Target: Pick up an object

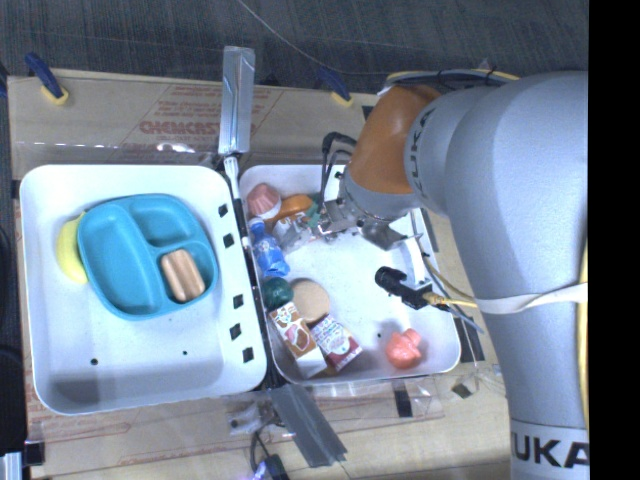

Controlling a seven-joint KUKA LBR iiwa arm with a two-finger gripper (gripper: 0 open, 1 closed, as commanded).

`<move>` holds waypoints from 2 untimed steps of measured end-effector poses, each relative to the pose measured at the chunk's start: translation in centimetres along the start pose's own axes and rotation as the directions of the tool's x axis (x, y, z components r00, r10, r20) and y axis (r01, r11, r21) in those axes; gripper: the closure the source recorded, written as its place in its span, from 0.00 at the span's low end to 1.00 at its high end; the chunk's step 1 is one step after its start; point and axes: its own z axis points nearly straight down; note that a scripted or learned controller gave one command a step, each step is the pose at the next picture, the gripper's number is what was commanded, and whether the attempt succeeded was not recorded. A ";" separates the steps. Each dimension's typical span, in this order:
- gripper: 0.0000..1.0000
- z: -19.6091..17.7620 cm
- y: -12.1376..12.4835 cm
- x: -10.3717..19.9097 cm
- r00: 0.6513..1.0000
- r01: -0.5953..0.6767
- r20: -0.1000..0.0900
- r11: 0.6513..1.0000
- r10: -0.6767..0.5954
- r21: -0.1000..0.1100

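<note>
Gripper [318, 220]: low in the upper left part of the right bin [440, 363], just beside an orange item [296, 206] and near the top of a blue bottle [268, 253]. Spread or pressed together: cannot tell from this slant, with the wrist covering it. Nothing seen pinched.

Grey arm [510, 178], orange band [385, 148] above the wrist, reaching in from the right over the right bin's far edge.

Left bin [40, 368], white and shallow, touching the right bin along a shared middle wall. Inside it, a blue compartment plate [130, 258], tilted toward the upper left. Tan roll [183, 275] lying in the plate's lower right compartment. Yellow item [68, 248] tucked against the plate's left rim, partly hidden beneath it.

Right bin, things to pick crowded along its left side. Pink item [263, 200] in the top left corner, touching the orange item. Blue bottle below those, against the left wall. Dark green round piece [275, 293] beneath the bottle, with a tan round piece [310, 298] just beside it. Two printed cartons [315, 338] side by side near the bottom wall. Small pink-red item [405, 348] alone near the lower right corner, well apart from the rest.
</note>
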 end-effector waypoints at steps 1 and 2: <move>0.00 0.2 3.0 -0.9 1.000 0.017 -0.003 0.998 -0.016 0.055; 0.00 -10.3 5.4 2.4 0.939 0.343 0.006 0.939 -0.343 -0.008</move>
